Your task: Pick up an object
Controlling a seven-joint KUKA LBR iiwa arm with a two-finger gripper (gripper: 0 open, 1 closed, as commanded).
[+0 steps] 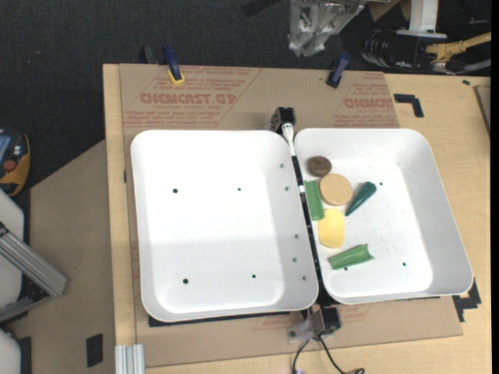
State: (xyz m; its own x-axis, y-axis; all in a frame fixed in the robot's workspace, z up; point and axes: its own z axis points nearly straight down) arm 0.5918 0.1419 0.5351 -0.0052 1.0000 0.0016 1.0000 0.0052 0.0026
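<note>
The surface carried a brown printed board, held at its far edge by two blue clamps, and on it two shallow white bins lay side by side, touching along their inner rims. The left bin showed a bare white floor with a few small dark dots. All candidate objects lay in the right bin, grouped in its left half close to the shared rim. A brown disc lay farthest, with a tan disc just near of it. A light green bar lay lengthwise along the inner rim, just left of the tan disc. A dark teal piece lay tilted, just right of the tan disc. A yellow piece lay near of the tan disc, beside the near end of the green bar. A green wedge lay nearest, slightly apart from the yellow piece. My gripper hung beyond the far edge of the board, well apart from both bins and from every object. At that position its outline was too cluttered to read, so I could not tell whether it was released or clenched. No object was seen in it.
</note>
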